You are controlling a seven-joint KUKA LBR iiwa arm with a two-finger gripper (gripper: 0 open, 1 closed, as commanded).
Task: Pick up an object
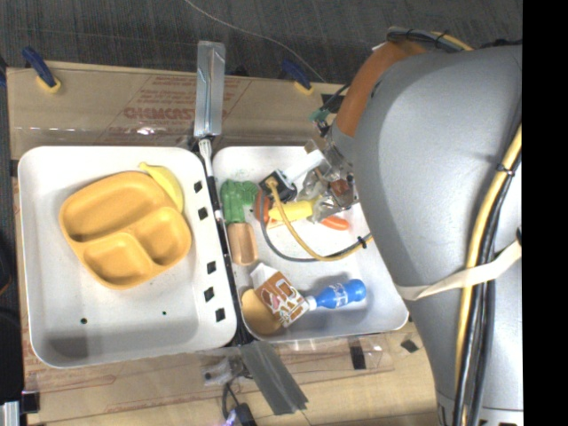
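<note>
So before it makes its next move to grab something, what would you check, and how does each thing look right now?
1. Hand is over the right bin: ok.
2. Things to pick are there: a green toy, a blue bottle, a printed packet: ok.
3. Something sits between the fingers: cannot tell, the hand is lost in clutter.
4. Yellow cable loops across the bin under the hand and could snag: not ok.
5. Left bin holds the yellow divided tray, away from the arm: ok.
</note>
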